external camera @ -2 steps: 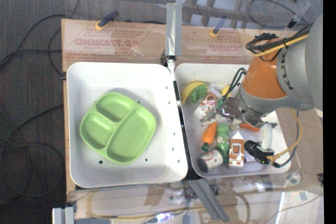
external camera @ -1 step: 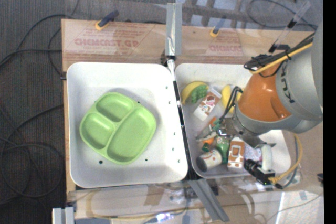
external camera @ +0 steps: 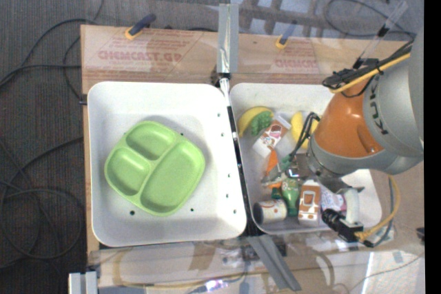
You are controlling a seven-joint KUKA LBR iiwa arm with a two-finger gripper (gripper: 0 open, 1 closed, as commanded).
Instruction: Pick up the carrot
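Observation:
The carrot (external camera: 273, 162) is a small, slim orange piece lying in the middle of the right bin (external camera: 238, 148), among other toy food. My gripper (external camera: 293, 171) hangs low over the bin just to the right of the carrot, close to it. The arm's orange band (external camera: 344, 129) and grey wrist cover the right half of the bin. Whether the gripper touches the carrot is hidden by the clutter.
The left bin (external camera: 103, 217) holds a green divided plate (external camera: 156, 167). Around the carrot lie a yellow-green fruit (external camera: 253, 120), a small carton (external camera: 274, 137), a banana (external camera: 298, 126), a can (external camera: 270, 211), a green item (external camera: 290, 193) and a brown-and-white packet (external camera: 310, 203).

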